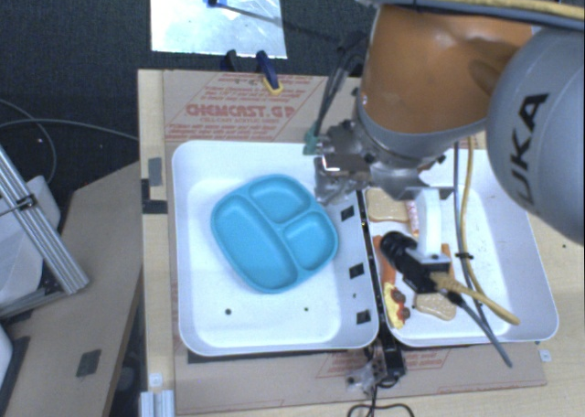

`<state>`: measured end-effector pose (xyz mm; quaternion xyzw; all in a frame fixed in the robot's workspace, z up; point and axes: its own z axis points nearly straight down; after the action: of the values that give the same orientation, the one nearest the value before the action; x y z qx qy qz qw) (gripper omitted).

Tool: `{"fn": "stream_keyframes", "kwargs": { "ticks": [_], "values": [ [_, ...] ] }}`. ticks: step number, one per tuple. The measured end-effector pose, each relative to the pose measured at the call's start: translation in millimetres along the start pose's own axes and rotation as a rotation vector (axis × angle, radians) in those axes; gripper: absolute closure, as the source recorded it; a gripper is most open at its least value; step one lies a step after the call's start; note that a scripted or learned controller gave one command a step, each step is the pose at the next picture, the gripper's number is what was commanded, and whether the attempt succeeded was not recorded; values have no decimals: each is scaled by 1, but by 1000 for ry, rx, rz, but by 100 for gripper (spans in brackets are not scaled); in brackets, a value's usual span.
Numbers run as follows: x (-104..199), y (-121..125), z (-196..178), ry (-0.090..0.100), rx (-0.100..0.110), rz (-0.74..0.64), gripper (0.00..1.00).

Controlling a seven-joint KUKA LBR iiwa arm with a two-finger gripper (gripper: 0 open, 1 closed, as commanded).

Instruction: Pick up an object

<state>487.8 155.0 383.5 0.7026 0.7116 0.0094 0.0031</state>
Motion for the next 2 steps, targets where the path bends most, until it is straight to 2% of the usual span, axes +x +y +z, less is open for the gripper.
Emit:
{"fn": "stream_keyframes", "kwargs": {
  "ticks": [1,2],
  "values": [
    [-5,0,-3,-7,12,3,100],
    [-1,21,251,-13,32,13,100]
  ]
}}
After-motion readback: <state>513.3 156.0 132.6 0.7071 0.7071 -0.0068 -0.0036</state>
